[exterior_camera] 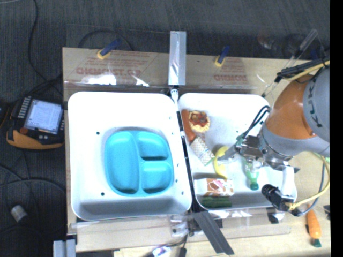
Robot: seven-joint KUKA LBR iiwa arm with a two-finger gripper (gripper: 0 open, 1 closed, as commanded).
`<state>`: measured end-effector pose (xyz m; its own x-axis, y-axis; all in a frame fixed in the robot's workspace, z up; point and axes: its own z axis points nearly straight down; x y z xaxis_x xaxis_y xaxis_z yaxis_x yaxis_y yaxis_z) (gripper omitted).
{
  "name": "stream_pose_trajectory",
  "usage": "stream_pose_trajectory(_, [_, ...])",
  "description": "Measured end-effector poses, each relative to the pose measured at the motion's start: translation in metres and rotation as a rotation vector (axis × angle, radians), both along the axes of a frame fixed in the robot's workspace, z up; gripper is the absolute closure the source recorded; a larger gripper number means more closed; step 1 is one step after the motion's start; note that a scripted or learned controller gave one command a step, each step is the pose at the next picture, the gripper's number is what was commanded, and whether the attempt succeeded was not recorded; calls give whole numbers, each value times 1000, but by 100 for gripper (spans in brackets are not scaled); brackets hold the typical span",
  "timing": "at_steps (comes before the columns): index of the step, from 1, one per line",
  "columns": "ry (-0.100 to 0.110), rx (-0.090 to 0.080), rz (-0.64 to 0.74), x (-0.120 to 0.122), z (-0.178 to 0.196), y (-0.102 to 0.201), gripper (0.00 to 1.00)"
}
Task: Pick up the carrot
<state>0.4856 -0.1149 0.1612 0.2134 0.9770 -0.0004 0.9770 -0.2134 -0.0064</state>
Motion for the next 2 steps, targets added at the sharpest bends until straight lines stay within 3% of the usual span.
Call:
stream_pose_trajectory(1, [-2,-5,-100,-3,88,-61,0])
stream_pose_trajectory(2, [1,-4,-274,-3,31,-10,0])
